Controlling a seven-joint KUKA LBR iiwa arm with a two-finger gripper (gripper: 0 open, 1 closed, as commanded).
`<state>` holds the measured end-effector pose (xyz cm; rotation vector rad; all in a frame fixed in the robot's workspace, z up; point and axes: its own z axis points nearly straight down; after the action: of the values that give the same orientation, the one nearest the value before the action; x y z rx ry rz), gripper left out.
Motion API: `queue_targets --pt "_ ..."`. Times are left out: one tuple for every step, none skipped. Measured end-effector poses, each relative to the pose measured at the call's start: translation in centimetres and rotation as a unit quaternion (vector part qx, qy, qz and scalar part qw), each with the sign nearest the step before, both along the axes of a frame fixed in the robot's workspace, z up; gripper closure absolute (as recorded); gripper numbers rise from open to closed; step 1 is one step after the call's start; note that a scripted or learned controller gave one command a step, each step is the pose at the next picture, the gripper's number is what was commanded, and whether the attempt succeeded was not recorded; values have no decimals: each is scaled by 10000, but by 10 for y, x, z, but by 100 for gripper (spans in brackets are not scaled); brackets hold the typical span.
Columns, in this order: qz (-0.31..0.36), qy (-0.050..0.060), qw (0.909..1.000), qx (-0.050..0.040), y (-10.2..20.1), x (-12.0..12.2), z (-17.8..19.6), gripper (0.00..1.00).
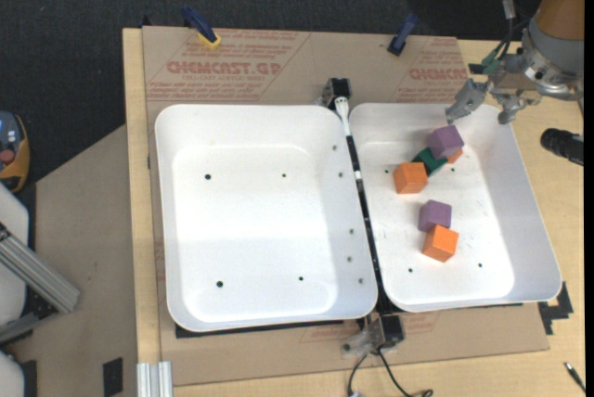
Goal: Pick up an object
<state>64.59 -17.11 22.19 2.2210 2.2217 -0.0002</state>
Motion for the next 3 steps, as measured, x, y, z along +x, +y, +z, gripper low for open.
queue_targets --pt "5 -23 10000 -4 -25 16 -93 0" --pt "-2 -113 9999 -25 41 -17 -121 0" --pt "13 -154 9999 -36 64 -49 -122 0"
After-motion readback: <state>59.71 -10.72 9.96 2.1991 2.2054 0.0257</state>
